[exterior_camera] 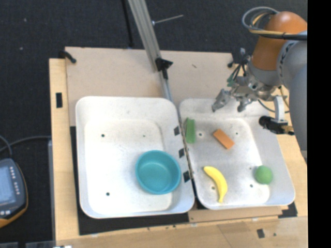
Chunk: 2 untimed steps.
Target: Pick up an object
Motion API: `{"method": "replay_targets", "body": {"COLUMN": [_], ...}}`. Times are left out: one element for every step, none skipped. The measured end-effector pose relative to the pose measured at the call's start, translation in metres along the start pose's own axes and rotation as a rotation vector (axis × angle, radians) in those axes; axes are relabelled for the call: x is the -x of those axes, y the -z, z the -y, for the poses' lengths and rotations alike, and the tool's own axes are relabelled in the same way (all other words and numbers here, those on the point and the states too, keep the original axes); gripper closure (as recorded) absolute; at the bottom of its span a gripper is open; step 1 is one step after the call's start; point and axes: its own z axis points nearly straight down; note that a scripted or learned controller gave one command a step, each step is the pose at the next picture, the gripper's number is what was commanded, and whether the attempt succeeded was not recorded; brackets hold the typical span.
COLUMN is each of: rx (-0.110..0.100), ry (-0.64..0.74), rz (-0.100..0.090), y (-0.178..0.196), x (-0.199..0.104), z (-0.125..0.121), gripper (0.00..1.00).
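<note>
- While hovering over the far rim of the right bin (276,154), gripper (230,103) spread wide, nothing between the two fingers, pointing down toward the bin floor.
- Nearest candidate for the pick: orange block (223,139), lying flat and slantwise on the bin floor, a little nearer the camera than the fingertips and apart from everything else.
- Other options in the same bin: yellow banana (216,183) toward the near edge, green ball (264,174) at the near right corner, green piece (190,130) hard against the left wall.
- In the left bin (93,118): teal bowl (158,171), close to the dividing wall, well apart from the gripper.
- Best judged: go for the orange block; open space on all sides, flat faces, no roll.
- Turn the wrist so the fingers straddle the short width, across the slant rather than along it.
- Centre above the block before descending, then drop straight down, stopping just short of the floor.
- Close only once both fingers flank the block; lift slowly and check for the block between them.
- Avoid the ball as first choice: likely to squirt out of a pinch.
- Avoid the green piece: wall too close for a finger on that side.
</note>
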Motion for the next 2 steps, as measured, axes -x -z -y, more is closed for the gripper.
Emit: {"method": "replay_targets", "body": {"rx": [-0.002, 0.003], "ry": [0.003, 0.002], "rz": [-0.001, 0.001], "y": [-0.0568, -0.0636], "x": [-0.0076, -0.0057], "z": [0.0042, 0.0040], "gripper": [0.00, 0.00]}}
